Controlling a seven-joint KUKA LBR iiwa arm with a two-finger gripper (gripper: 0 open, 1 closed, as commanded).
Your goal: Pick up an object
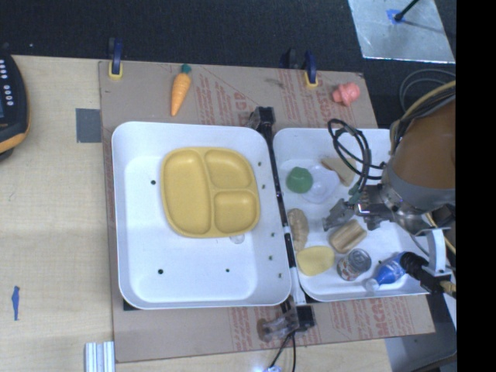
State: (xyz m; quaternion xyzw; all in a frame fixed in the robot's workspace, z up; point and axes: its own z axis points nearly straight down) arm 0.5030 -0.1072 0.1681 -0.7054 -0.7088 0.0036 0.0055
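The gripper [346,210] hovers low in the right bin [325,289], fingers apparently spread and holding nothing; a tan block [347,235] lies just at its 6 o'clock; the pale wooden bench [54,231] carries a cardboard sheet [225,91] under both bins; beyond, at 12 o'clock, dark floor [194,14].

wooden bench [54,231], cardboard sheet [232,91], two white bins [132,277], toy carrot [180,90], pink toy [346,93]

The arm [422,157] reaches in from the right, hand [341,214] lowered.
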